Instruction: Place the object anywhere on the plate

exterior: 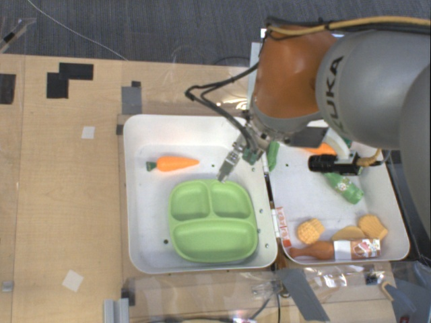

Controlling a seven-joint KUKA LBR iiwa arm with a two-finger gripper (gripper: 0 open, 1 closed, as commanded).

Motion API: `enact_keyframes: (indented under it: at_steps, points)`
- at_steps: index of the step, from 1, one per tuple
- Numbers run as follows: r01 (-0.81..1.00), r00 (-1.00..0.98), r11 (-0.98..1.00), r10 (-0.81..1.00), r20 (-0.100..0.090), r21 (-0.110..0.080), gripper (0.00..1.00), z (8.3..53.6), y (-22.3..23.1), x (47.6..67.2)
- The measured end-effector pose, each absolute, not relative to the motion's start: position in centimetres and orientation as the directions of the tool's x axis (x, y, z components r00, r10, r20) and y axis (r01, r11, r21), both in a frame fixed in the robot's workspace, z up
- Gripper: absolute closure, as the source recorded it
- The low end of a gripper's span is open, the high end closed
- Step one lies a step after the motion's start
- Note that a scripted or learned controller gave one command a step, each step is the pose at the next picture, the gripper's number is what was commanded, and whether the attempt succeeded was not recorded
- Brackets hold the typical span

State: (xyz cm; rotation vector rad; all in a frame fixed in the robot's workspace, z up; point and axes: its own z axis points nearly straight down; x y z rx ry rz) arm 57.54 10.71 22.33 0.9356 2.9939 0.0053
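Note:
A green plate (176, 206) with three compartments lies in the left bin, toward its front. Behind it, near the back left, an orange carrot (175, 163) with a green stub lies on the bin floor. My gripper (227, 169) slants down and to the left, its tip just above the plate's back rim and to the right of the carrot. Nothing shows held at its tip. The big grey and orange arm hides the back of the right bin.
The right bin (397, 237) holds a green bottle (348, 190), a round cracker (310, 231), a toast-like piece (372, 226) and a labelled sausage-shaped item (337, 249). A green item (273, 155) lies by the divider between the bins. Black cables loop behind the gripper.

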Motion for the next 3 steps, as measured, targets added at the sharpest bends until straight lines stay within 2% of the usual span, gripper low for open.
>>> enact_keyframes:
  at_steps: [1,2,3]
  points:
    - [0.567,-0.824,0.824,0.567,-0.009,0.011,1.0,23.6,10.8,57.7]
    - [0.328,-0.945,0.945,0.328,-0.005,0.005,1.0,24.2,17.0,54.3]
    - [0.33,-0.944,0.944,0.33,-0.006,0.005,0.0,24.2,16.9,54.3]
